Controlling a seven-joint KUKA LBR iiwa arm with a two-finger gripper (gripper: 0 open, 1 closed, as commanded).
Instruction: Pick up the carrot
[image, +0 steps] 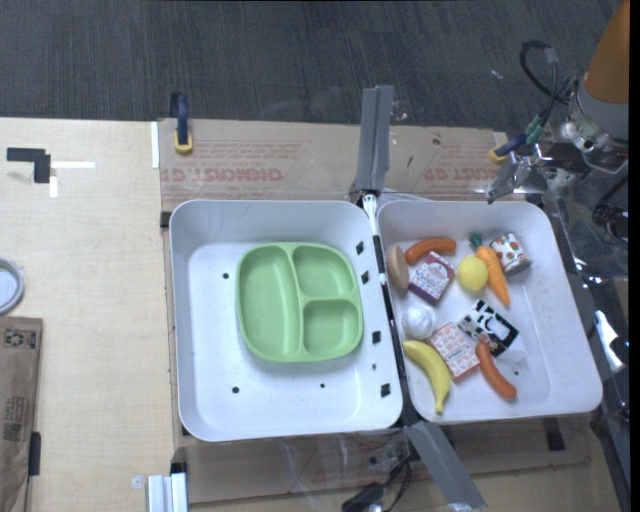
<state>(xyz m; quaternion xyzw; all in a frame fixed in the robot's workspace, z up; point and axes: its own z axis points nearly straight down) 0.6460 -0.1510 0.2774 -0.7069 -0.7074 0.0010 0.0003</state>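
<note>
Orange carrot with a green top (494, 272): lying flat in the right-hand white bin (570, 330), upper right part, long axis running from upper left to lower right, green top toward the upper left, tapered tip toward the lower right. Touching or just beside the yellow lemon (471, 272) on its left and the small printed box (510, 252) on its right.

Far left on the pale wooden counter (80, 260): a roll of tape at the edge, a brown paper bag below it. Next, the left-hand white bin (190, 330), carrying a light green three-compartment plate (298, 301). In the right bin, from left to right: a brown bun, a white ball, a yellow banana (430, 372), a red sausage (431, 246), a pink carton, a red-and-white packet, a black-and-white item, a second orange-red piece (495, 369) pointing lower right.

Pincer (520, 172) above the right bin's top right corner, well apart from the carrot; spread or pressed together, cannot tell.
</note>
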